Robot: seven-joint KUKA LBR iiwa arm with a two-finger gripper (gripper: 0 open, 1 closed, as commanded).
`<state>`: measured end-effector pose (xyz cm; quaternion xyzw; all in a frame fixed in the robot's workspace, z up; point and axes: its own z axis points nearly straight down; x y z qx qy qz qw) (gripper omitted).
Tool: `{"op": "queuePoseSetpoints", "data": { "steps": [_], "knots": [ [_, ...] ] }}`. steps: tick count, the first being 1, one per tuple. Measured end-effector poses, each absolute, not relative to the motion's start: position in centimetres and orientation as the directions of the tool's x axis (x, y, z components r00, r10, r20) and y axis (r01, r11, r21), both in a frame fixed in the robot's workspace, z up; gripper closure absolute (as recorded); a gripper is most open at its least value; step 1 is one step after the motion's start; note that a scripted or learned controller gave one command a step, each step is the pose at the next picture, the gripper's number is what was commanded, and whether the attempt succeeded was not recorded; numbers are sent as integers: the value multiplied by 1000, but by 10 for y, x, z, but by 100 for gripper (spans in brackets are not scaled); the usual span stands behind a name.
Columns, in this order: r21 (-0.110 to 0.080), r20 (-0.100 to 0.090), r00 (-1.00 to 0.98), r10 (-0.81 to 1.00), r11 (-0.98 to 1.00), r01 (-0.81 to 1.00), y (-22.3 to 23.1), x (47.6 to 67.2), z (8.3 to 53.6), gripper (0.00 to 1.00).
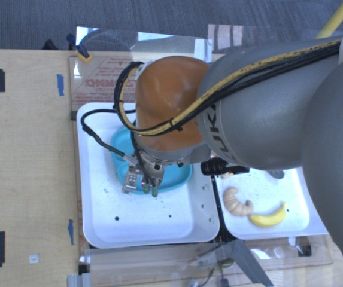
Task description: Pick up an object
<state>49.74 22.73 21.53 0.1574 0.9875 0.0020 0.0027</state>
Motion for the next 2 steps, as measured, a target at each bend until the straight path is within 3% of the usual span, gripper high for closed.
{"op": "queuePoseSetpoints", "data": {
  "steps": [2],
  "knots": [
    [12,-14,-952,307,952,307,230,500,237,100]
  ]
}}
